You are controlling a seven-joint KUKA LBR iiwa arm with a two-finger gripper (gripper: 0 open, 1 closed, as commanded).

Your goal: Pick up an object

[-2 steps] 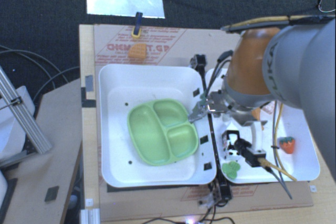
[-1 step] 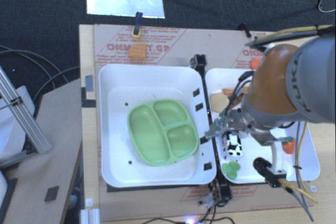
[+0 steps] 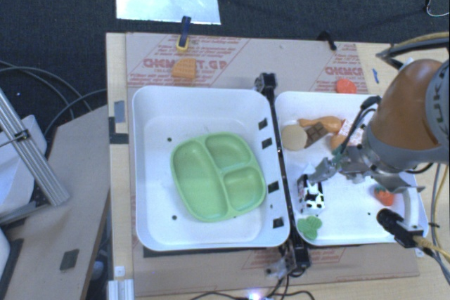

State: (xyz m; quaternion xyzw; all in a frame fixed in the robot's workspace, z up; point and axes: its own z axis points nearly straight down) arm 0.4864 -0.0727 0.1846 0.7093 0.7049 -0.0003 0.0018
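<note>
The left bin [image 3: 151, 221] contains a green divided plate [image 3: 216, 175]. The arm [image 3: 415, 116] enters from 3 o'clock over the right bin [image 3: 351, 225]. The gripper [image 3: 314, 183] hovers above a black-and-white toy [image 3: 313, 200]; finger state cannot be determined.

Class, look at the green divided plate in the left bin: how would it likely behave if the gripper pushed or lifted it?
The green divided plate looks like moulded plastic, so probably stiff and light. It lies flat in the left bin, so a push would likely slide it, not tip it. Its low, smooth rim may be slippery to pinch.
</note>
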